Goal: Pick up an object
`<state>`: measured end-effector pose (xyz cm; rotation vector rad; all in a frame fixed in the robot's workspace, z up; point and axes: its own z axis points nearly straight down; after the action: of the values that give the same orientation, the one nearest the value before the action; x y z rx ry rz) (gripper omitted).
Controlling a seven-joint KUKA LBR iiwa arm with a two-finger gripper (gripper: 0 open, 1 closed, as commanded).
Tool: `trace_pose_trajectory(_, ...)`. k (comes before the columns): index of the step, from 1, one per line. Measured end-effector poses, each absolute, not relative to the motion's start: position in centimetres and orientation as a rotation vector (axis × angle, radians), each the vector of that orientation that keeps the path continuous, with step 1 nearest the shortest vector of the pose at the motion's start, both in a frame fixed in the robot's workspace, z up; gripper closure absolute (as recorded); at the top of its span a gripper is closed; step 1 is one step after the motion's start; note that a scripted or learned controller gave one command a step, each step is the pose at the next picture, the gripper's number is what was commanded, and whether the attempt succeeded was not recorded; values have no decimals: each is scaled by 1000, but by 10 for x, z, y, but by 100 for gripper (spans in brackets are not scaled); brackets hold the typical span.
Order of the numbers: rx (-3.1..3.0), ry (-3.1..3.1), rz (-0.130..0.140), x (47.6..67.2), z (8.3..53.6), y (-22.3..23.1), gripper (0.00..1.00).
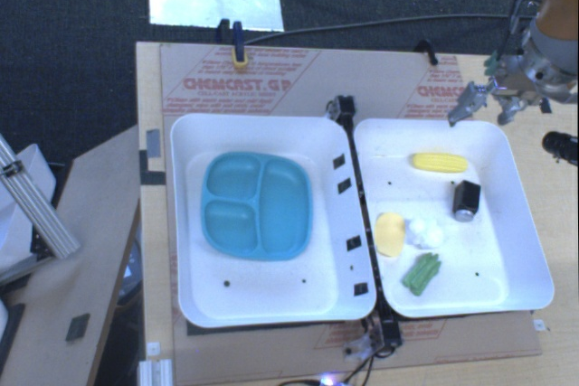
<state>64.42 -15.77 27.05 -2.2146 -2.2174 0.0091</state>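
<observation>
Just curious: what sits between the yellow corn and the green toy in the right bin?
In the camera view, a white lump lies between the corn and green toy.

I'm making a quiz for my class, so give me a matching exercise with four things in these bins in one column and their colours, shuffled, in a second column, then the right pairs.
Things:
1. divided plate in the left bin
2. corn cob at the far side of the right bin
3. can in the right bin
4. leafy vegetable toy at the near side of the right bin

Colours:
A. green
B. black
C. blue
D. yellow

Pairs: 1-C, 2-D, 3-B, 4-A
</observation>
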Motion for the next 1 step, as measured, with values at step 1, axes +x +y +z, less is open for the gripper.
trace_pose_trajectory(1, -2219, -2227, -1, 646, 278, -157, 0)
